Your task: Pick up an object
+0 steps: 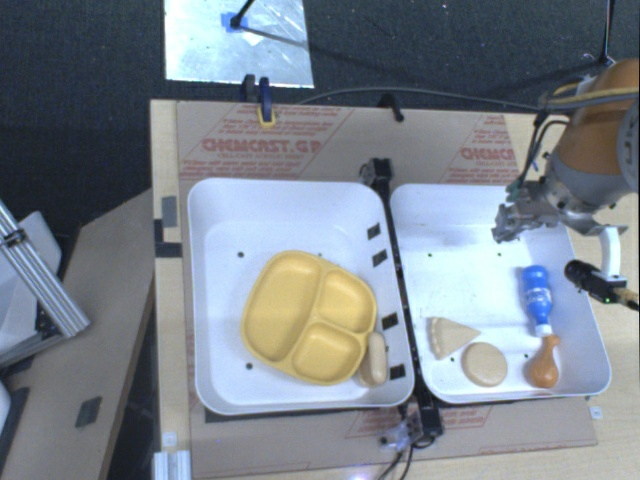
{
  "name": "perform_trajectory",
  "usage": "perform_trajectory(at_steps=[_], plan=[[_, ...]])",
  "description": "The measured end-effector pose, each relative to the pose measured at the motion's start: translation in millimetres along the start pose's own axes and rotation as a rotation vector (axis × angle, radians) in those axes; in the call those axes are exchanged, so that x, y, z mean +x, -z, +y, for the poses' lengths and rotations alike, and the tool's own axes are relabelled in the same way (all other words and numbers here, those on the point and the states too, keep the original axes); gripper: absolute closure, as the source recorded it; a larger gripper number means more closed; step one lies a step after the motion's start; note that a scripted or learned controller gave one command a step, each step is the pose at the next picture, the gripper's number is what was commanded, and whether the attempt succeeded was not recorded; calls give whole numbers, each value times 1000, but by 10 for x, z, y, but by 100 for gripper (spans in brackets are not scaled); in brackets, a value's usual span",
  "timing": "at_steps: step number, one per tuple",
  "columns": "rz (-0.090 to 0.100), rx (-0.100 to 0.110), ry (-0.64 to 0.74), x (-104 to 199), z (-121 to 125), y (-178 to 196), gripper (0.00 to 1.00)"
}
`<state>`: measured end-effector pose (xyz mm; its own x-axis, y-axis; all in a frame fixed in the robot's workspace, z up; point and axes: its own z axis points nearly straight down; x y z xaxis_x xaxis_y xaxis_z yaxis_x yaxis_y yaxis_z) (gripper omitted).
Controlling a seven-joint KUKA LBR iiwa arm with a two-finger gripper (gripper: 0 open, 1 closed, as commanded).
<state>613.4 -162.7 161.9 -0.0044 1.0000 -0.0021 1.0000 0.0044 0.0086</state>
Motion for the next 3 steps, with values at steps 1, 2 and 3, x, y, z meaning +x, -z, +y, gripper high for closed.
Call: perform_trajectory(at_steps=[1, 2, 3], plan=[[0, 1, -3, -46, -68, 513, 100], [0, 1, 0, -51, -47, 986, 100], [3, 7, 4, 437, -96, 902, 100]])
